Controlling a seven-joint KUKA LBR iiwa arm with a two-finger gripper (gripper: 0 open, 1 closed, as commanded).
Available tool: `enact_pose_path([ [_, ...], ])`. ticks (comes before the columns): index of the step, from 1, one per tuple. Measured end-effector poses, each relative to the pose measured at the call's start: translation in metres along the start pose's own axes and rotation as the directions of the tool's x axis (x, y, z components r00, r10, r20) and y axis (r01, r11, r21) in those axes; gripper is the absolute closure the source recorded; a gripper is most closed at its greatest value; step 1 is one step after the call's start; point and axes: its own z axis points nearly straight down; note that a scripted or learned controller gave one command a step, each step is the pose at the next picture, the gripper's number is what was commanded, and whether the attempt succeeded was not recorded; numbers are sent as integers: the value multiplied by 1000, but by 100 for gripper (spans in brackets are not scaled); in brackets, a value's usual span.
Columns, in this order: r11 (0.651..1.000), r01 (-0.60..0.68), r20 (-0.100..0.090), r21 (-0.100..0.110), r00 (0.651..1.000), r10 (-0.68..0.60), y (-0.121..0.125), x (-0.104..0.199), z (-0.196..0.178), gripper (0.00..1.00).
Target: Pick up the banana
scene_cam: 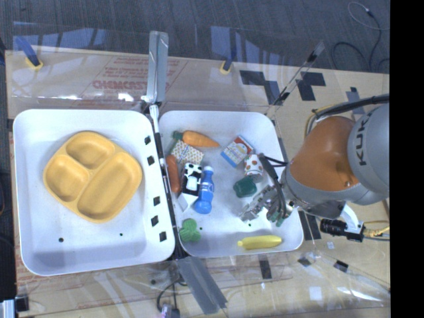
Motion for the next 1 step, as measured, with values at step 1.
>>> enact_pose_path([
  [1,1000,0,0,0,1000,0,0,0,0,0],
])
